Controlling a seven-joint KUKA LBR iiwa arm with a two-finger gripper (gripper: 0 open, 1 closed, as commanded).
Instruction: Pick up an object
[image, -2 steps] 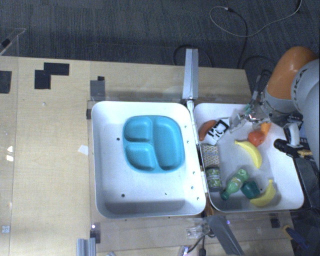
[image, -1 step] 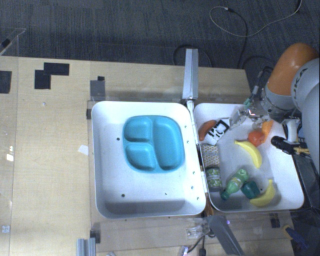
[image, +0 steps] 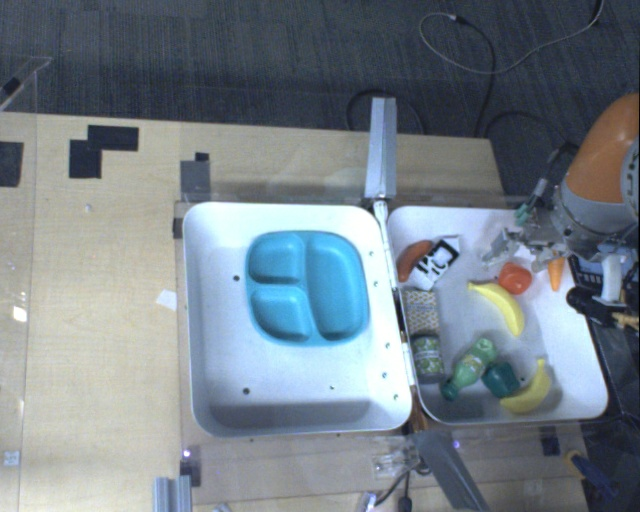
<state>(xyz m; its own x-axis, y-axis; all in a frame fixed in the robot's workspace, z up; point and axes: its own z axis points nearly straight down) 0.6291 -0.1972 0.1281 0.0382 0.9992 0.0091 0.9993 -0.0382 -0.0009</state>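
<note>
Two shallow white bins with rounded corners sit side by side on a pale wooden desk (image: 100, 330), split by a thin metal rail. The left bin (image: 215, 400), smooth and glossy, carries a blue plastic tray (image: 305, 287) moulded into three rounded compartments, lying slightly askew near the middle. The right bin (image: 580, 400) is crowded. A curved yellow banana (image: 503, 305) lies near its centre, and a second banana (image: 532, 390) curls along the near wall. Just beside that second banana are a dark teal block (image: 501, 378) and a green bottle (image: 468, 366) lying on its side. A round red-orange ball like a tomato (image: 515, 278) touches the upper end of the first banana, with a small orange carrot shape (image: 556, 272) just to its right. By the left wall are a reddish-brown rounded thing (image: 412, 256), a white box with black print (image: 438, 262) tilted against it, and below them a patterned cylinder (image: 424, 330) too blurred to read. The grey arm with its orange band (image: 600, 165) enters from the right, cut off by the frame edge. Its tool (image: 520, 238) hangs over the far right part of the right bin, just above the tomato; it is small and washed out against the white wall, so I cannot tell how it is set, and nothing shows gripped in it.
</note>
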